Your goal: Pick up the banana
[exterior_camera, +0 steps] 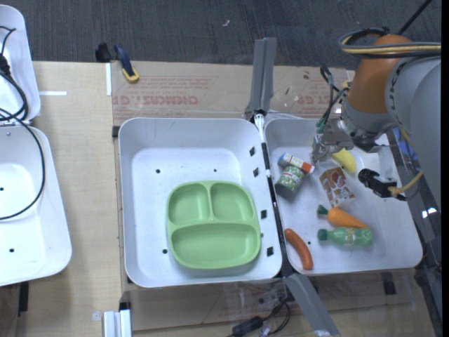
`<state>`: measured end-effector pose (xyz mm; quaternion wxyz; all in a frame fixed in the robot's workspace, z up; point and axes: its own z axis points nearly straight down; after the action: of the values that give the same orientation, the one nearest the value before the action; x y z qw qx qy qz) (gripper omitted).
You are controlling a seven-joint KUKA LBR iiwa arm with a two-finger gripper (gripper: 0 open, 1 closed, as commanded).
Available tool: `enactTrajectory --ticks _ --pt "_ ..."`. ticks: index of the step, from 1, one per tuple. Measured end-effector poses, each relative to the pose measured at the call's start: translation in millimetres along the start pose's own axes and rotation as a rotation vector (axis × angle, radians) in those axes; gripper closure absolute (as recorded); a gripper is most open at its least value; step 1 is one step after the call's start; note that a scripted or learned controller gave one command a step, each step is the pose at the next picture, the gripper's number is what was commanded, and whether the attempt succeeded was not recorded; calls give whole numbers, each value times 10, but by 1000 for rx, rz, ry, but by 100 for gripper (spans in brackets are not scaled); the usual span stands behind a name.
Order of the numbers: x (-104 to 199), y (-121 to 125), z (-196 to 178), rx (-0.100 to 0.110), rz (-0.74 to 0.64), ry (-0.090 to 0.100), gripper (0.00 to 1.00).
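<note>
Your claw point(324, 148) is low in the right bin point(400, 258), at its back; you cannot tell from here how it is set. The banana point(344, 161) lies just beside it on the bin floor, partly under the wrist. Near them sit a can point(290, 179), a packet point(335, 186), a carrot point(345, 219), a green bottle point(346, 236) and a sausage point(299, 248). The left bin point(140, 188) holds a green plate point(212, 225).
</note>
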<state>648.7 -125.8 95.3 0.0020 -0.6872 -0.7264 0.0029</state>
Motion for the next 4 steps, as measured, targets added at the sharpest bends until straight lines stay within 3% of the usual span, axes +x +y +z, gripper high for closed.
enactTrajectory --ticks 1,2,3,4 --pt "0 0 1 0 0 0 0" --pt "-515 64 60 24 29 32 0" --pt "-542 61 22 24 27 26 100" --pt "-541 62 23 24 27 26 0"
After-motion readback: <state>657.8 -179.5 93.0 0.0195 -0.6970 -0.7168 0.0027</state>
